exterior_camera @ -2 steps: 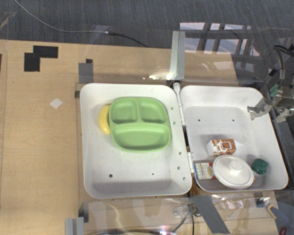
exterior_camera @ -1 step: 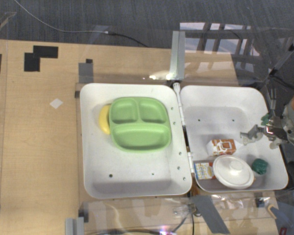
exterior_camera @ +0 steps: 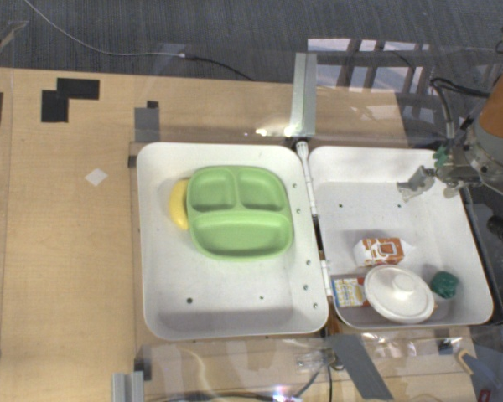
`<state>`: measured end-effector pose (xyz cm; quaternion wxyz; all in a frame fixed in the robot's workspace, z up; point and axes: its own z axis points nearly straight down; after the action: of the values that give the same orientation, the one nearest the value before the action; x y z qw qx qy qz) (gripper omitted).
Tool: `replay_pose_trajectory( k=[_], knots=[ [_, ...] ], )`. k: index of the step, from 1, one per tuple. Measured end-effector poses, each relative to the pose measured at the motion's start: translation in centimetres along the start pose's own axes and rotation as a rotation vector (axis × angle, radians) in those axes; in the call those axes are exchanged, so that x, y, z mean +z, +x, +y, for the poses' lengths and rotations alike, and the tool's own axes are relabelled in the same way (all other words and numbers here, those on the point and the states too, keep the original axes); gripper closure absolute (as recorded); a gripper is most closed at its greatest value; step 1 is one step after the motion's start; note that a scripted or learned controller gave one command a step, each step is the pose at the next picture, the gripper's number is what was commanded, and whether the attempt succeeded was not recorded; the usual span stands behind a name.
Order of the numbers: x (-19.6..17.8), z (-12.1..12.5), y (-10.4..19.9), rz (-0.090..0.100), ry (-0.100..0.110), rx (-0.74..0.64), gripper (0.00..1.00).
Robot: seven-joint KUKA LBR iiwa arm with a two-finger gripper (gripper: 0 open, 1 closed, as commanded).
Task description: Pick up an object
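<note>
Objects: four small items lay in the right bin (exterior_camera: pixel 453 224), grouped toward its near edge.
White bowl (exterior_camera: pixel 399 293): upside down, low in the right bin, close to the near wall.
Orange-and-white packet (exterior_camera: pixel 380 250): just beyond the white bowl, touching or nearly touching its rim.
Small carton (exterior_camera: pixel 345 291): immediately left of the white bowl, against the wall that divides the bins.
Dark green ball (exterior_camera: pixel 443 285): just right of the white bowl, near the right bin's outer wall.
Tool (exterior_camera: pixel 429 180): over the far right part of the right bin, well apart from the white bowl; nothing visible between its fingers; whether they were spread or pressed together could not be told.
Arm (exterior_camera: pixel 496 124): grey with orange band, above the tool at the frame's right.
Left bin (exterior_camera: pixel 226 308): held a green divided tray (exterior_camera: pixel 238 212), well left of the white bowl.
Yellow item (exterior_camera: pixel 178 205): partly tucked under the tray's left edge.
Surface (exterior_camera: pixel 59 249): light wood, carrying both bins.
</note>
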<state>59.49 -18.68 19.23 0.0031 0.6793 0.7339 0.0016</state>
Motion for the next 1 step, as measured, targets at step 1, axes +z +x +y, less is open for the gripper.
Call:
replay_pose_trajectory(
  k=[1],
  knots=[
    [6.00,-3.16,6.89,0.002,0.003,-0.153,0.00]
  ],
)
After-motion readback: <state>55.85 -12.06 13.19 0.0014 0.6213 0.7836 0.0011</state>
